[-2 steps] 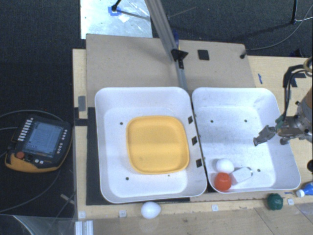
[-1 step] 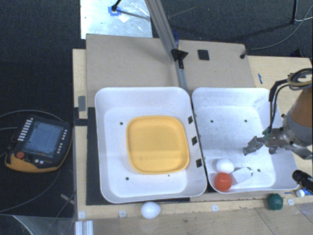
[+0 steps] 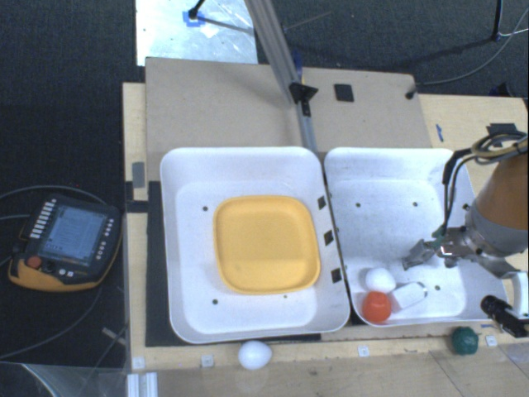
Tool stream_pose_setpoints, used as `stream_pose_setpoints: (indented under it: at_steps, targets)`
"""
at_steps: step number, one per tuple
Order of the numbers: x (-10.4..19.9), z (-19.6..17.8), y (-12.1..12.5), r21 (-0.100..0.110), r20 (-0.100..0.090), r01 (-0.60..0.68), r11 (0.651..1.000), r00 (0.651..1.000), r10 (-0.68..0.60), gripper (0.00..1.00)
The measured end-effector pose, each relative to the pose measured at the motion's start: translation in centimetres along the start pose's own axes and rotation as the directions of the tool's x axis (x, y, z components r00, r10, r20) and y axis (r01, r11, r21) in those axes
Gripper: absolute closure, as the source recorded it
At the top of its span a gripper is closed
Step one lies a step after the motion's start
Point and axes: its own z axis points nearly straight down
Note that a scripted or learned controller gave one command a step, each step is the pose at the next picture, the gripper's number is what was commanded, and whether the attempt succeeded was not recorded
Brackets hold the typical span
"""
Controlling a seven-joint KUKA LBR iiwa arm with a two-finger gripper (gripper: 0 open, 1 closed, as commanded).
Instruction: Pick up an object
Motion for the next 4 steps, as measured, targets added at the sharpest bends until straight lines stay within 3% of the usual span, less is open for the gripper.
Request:
stream_pose_setpoints:
  at_steps: [1,2,4]
  targets:
    - [0.0,3.2,0.0,-0.001,0.000,0.000,1.000,1.000,0.000,0.00]
    - [0.0,2.0,0.1,-0.004,0.001,0.000,1.000,1.000,0.000,1.00]
    - [-0.1,-8.1,-1.1,-0.007,0.001,0.001,1.000,1.000,-0.001,1.00]
